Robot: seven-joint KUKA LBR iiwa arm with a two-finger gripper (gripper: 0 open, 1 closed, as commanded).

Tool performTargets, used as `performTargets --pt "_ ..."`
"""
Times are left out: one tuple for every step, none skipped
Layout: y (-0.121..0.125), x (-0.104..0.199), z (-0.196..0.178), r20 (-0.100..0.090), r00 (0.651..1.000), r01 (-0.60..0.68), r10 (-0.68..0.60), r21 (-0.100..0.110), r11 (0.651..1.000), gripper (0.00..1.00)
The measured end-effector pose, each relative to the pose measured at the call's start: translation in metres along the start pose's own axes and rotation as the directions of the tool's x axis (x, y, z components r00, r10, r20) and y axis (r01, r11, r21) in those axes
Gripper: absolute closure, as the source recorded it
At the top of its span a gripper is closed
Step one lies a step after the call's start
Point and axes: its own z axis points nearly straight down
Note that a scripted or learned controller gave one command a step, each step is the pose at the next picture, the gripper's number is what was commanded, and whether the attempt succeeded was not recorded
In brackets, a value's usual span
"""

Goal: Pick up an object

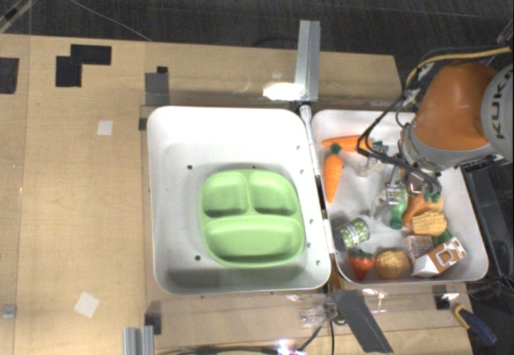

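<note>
The right white bin point(474, 209) holds several toy foods. An orange carrot point(332, 175) lies at its left, and another orange piece point(344, 142) sits near the back wall. A small green-labelled can point(354, 232) lies in the middle. A strawberry point(361, 264) and a brown potato point(392, 263) rest at the front. Yellow corn point(426, 222) and a brown-and-white carton point(442, 257) sit at the right. My gripper point(394, 202) reaches down into this bin just left of the corn, over a small green item point(395, 217). Cables and the wrist hide much of it.
The left white bin point(173, 185) carries a green divided plate point(251, 215) in its middle. A metal post point(307, 60) stands behind the wall between the bins. The arm's orange band point(450, 108) hangs over the right bin's back right corner.
</note>
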Motion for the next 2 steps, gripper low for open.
performTargets --pt "-0.007 0.039 -0.001 0.002 0.998 -0.065 0.065 0.001 0.998 0.0" --pt "0.037 0.085 -0.003 0.006 0.999 0.034 -0.034 0.002 0.999 0.0"
